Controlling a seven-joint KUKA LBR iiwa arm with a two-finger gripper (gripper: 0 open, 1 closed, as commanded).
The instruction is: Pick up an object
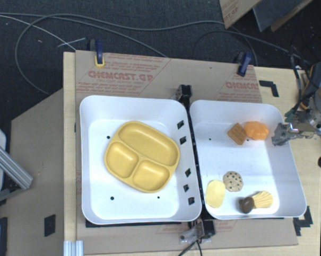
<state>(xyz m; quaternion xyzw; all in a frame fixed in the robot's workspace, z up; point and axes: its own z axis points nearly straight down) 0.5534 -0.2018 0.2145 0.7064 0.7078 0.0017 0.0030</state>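
Cardboard (152, 71) under the bins (90, 164) reads "CHEMCAST GP" in red.

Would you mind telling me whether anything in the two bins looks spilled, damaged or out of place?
Nothing stands out. The yellow divided plate lies flat in the left bin, and the small food pieces sit apart in the right bin.

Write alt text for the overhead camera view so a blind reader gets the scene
Two shallow white bins sit side by side on a bench: the left bin holds a yellow divided plate, the right bin several small toy foods, including an orange piece and a cookie. The gripper sits at the right bin's far right edge.
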